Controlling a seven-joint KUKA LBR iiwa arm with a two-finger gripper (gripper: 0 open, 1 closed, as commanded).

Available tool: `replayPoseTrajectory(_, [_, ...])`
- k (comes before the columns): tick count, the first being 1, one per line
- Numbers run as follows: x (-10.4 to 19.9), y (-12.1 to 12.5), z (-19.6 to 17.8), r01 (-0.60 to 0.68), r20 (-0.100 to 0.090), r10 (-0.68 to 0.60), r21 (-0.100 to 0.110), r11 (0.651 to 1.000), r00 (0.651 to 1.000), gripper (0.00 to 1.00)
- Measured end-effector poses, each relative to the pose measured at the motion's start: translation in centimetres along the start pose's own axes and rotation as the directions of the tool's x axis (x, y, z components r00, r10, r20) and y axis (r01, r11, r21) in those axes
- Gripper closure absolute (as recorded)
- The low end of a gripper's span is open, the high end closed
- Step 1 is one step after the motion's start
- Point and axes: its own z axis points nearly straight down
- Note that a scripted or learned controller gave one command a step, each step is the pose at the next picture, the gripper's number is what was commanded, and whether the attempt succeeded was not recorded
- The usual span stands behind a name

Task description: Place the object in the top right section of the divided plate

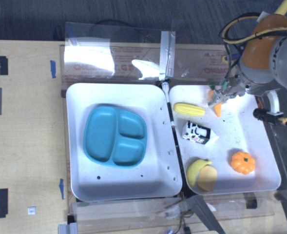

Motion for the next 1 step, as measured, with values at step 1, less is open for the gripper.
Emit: replayPoseTrajectory(1, [-5.28, -1.16, 0.16, -0.044, -0.002, 0.044, 0.003, 0.999, 0.999, 1.0])
